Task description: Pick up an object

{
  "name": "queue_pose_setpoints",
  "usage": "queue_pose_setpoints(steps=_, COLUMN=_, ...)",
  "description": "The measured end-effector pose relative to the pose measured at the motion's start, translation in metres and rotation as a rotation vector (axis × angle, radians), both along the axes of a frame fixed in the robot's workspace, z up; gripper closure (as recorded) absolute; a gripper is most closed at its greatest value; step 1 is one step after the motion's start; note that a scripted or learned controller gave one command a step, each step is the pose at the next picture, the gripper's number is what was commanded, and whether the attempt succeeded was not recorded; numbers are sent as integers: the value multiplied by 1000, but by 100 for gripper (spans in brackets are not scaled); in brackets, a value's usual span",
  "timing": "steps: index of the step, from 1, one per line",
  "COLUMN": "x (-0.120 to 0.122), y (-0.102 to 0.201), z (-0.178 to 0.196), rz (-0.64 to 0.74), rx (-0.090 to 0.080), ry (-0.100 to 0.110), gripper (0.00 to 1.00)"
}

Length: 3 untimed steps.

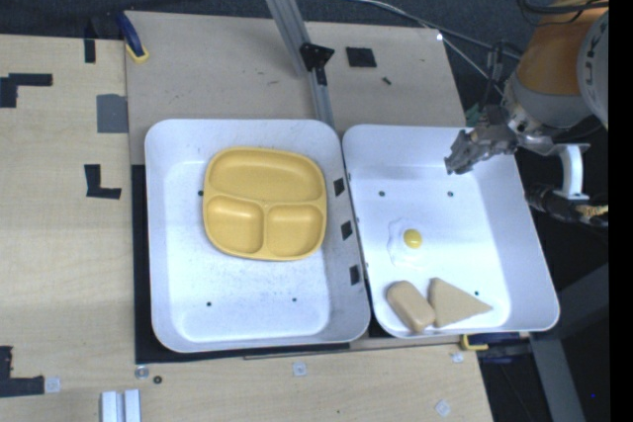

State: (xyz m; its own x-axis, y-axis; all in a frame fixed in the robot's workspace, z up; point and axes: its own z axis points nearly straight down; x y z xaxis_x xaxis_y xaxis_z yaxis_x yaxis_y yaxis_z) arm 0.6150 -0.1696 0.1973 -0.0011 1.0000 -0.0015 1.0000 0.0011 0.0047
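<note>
**Right bin: three toy foods near the lower rim, gripper at the upper edge**

Nearest the camera, at the lower edge of the right bin (514,242), lie two tan play-food pieces: a rounded bread roll (409,305) and, just beside it on the right, a wedge-shaped slice (457,301). The two look close enough to touch, though contact cannot be confirmed. A little above them, near the bin's middle, sits a toy fried egg (409,240), white with a yellow yolk, lying flat.

In the left bin (168,242), a yellow divided plate (265,203) with three compartments rests toward the upper part.

Farthest, at the upper right of the frame, the gripper (463,157) hangs over the upper edge of the right bin, well apart from the food pieces and holding nothing visible; whether its fingers are apart or together cannot be told.

Handling, as a judgement: all pieces appear to be light, rigid, smooth plastic, not fragile. The roll offers the best grasp, taken across its narrow width. The wedge's slanted faces may slip out of the pinch, and the egg is probably too flat to grip except by its edges.
</note>
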Motion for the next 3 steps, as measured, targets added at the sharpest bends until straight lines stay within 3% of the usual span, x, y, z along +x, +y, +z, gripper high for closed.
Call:
queue_pose_setpoints(steps=1, x=1, y=0, z=54, rz=1, rx=0, ry=-1, gripper=100)
queue_pose_setpoints(steps=3, x=-37, y=95, z=42, rz=4, rx=3, ry=8, gripper=100)
